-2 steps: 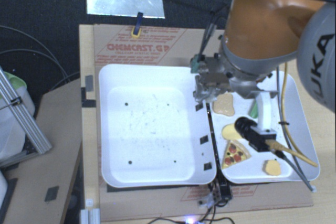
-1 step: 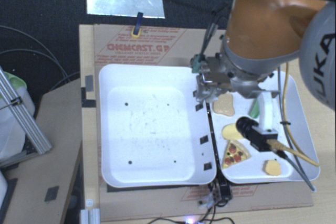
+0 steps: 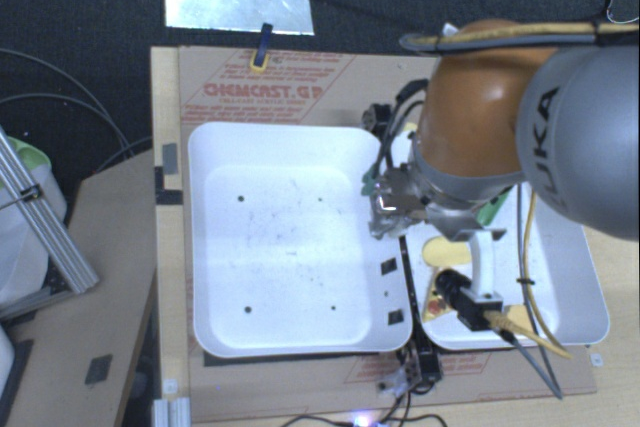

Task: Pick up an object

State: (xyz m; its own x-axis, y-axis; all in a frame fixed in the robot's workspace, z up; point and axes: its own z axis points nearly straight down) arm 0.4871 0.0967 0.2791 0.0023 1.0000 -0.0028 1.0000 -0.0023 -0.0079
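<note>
Orange-banded arm (image 3: 480, 115) bent low over right bin (image 3: 585, 300).

The left bin (image 3: 290, 240) is white, flecked with small dark specks, and the right bin (image 3: 580, 300) is white too. The arm (image 3: 560, 130) is grey with a glossy orange band (image 3: 475, 110) and dark lettering. Beneath both bins lies tan cardboard (image 3: 275, 75) printed in red letters, beside a pale yellow object (image 3: 443, 251).

Robotics lab — KUKA arm (image 3: 520, 115), white bins (image 3: 285, 245), cardboard-covered bench (image 3: 290, 85), loose cables (image 3: 60, 105)
</note>
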